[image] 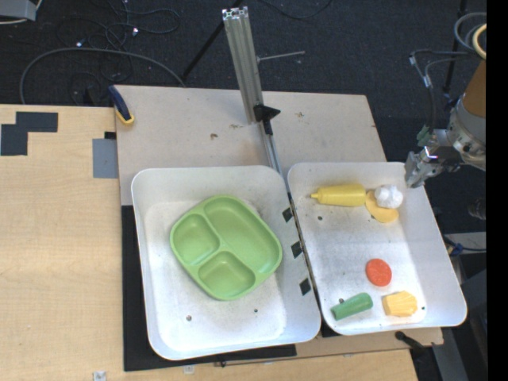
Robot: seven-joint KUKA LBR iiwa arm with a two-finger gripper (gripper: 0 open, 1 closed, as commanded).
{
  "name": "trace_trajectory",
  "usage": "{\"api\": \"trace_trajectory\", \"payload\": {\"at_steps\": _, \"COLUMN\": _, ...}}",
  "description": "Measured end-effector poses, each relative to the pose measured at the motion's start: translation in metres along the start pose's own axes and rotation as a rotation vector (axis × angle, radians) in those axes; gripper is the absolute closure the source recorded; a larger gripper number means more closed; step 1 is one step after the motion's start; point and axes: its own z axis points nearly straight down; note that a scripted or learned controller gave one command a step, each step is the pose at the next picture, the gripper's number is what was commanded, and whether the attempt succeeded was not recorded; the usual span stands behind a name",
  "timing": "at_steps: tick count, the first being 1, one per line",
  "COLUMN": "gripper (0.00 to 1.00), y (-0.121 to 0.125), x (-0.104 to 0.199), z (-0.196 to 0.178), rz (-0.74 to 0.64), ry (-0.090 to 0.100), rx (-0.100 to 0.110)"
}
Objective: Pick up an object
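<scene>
The right bin (444,244) holds a yellow squeeze bottle (340,195), a white ball (388,196) resting on a yellow banana-like piece (384,213), a red round piece (379,272), a green cylinder (352,306) and a yellow block (400,303). My gripper (418,171) hangs at the bin's far right corner, just outside the rim, right of the white ball. Nothing shows between its fingers.
The left bin (159,308) carries a green divided tray (225,246). A metal post (244,62) rises behind the bins with a black clamp at its base. Wooden bench boards lie to the left, and cables run across the dark floor behind.
</scene>
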Motion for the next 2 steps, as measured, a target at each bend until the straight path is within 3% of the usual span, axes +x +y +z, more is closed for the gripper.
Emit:
{"api": "trace_trajectory", "payload": {"at_steps": 1, "gripper": 1.0, "y": 0.0, "x": -0.001, "z": -0.021, "rz": 0.001, "ry": 0.001, "rx": 0.002}}
{"api": "trace_trajectory", "payload": {"at_steps": 2, "gripper": 1.0, "y": -0.008, "x": 0.054, "z": -0.021, "rz": -0.001, "ry": 0.004, "rx": 0.006}}
